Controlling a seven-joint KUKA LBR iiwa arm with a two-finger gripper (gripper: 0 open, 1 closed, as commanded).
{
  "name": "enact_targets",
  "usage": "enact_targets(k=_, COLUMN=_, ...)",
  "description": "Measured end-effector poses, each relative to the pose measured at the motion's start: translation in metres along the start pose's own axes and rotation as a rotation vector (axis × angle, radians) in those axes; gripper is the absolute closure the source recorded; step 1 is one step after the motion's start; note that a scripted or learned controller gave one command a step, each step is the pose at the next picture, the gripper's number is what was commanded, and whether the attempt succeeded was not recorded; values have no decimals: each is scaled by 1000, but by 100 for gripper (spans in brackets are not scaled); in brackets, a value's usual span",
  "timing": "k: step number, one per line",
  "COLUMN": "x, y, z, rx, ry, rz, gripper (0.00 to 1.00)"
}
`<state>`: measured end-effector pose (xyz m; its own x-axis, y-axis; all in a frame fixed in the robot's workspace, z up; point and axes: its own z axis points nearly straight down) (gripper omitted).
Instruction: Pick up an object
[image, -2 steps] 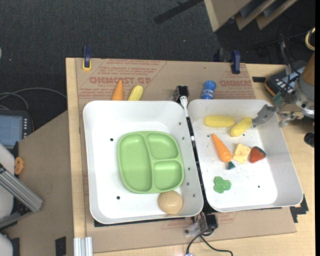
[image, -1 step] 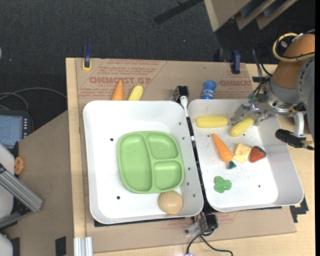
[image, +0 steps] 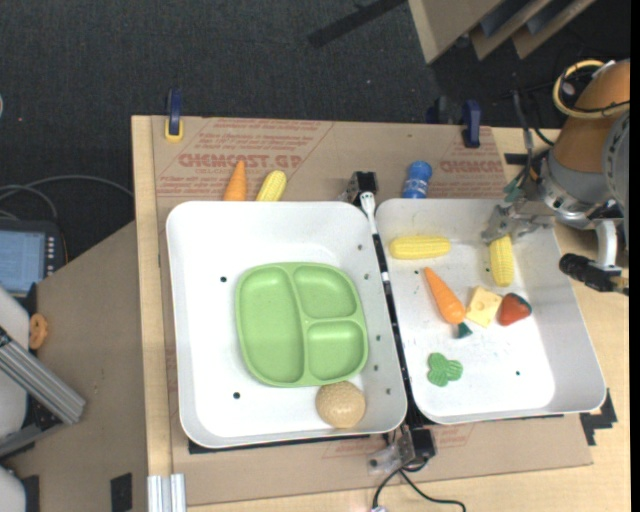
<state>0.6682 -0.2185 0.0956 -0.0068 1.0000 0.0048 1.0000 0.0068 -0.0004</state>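
Yellow corn (image: 502, 262) lies just below the fingers (image: 508, 222), ungrasped; whether they are apart is unclear; lifting remains.

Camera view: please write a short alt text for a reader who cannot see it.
A grey arm's gripper hovers over the right white bin, just above an upright corn cob, with a second corn cob, a carrot, a cheese wedge, a strawberry and broccoli nearby. The left white bin holds a green divided plate and a tan ball.

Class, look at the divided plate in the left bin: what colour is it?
Light green: the divided plate shows plainly in the camera view.
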Motion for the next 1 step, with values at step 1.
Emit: enact_targets(k=1, x=97, y=-23, z=-81, rx=-4, ry=-2, rz=-1, gripper=100)
